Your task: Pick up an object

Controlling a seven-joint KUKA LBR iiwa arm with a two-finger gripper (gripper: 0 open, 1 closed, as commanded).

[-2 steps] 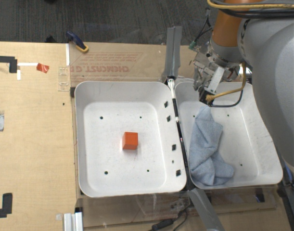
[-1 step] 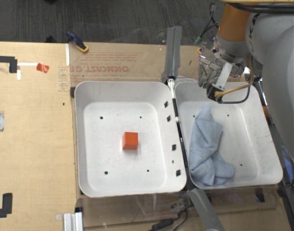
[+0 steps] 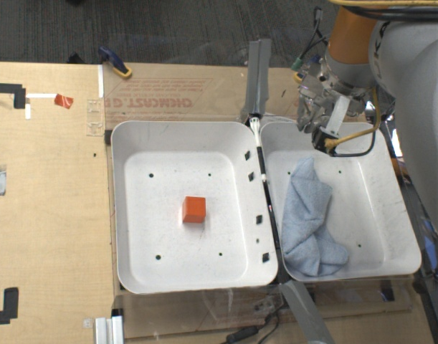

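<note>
The grey-blue cloth lies crumpled along the left side of the right bin, its upper end just below the gripper, which hangs over the bin's far left corner with nothing seen in its grasp; whether it is spread or closed I cannot tell. The orange cube sits well apart, mid-floor in the left bin, on the tabletop.
</note>
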